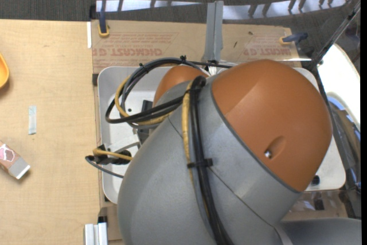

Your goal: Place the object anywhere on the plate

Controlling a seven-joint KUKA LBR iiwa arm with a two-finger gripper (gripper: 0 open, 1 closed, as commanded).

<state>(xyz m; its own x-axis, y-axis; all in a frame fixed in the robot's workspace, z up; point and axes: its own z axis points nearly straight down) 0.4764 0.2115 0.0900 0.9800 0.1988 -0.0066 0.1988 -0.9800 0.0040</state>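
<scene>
Right now the grey arm with its orange band and looped black and yellow cables bulks over the white bin on the wooden counter, hiding the pincer, whose state I cannot tell, and hiding the object and plate.

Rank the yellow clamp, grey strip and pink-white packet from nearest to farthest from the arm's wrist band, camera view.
1. Yellow clamp: back left of the bins, closest to the wrist band.
2. Grey strip: on the bench, left of the bins.
3. Pink-white packet: farther left and toward the front.
</scene>
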